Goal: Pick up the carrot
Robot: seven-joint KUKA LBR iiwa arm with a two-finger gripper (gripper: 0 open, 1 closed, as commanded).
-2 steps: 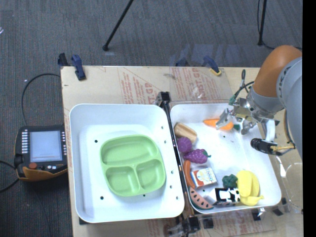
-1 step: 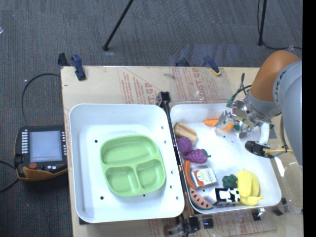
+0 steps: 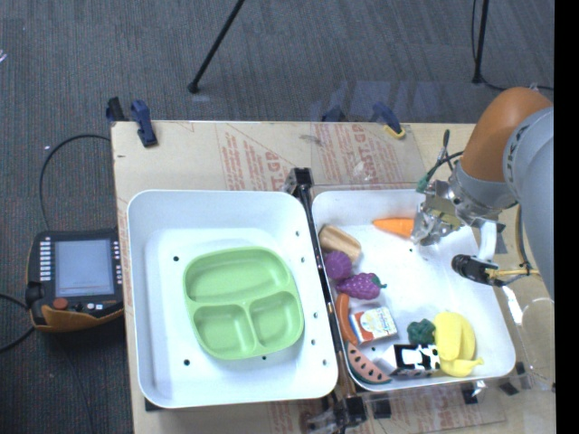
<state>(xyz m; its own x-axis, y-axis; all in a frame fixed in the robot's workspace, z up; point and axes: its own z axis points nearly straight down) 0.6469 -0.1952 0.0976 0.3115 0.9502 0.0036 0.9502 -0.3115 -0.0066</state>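
Watermelon slice (image 3: 374,366) lies at the right bin's (image 3: 470,310) front edge. Toward its back edge, the carrot (image 3: 394,227) lies with the gripper (image 3: 428,231) at its thick end; finger opening unclear. Best straddle the carrot before closing.

The gripper (image 3: 431,227) hangs over the right bin (image 3: 493,310), just at the carrot's (image 3: 394,227) three o'clock end. At the carrot's seven o'clock lie a bun (image 3: 339,240) and purple grapes (image 3: 351,277), with bananas (image 3: 457,340) toward five o'clock. The left bin (image 3: 154,242) holds a green divided plate (image 3: 242,301).
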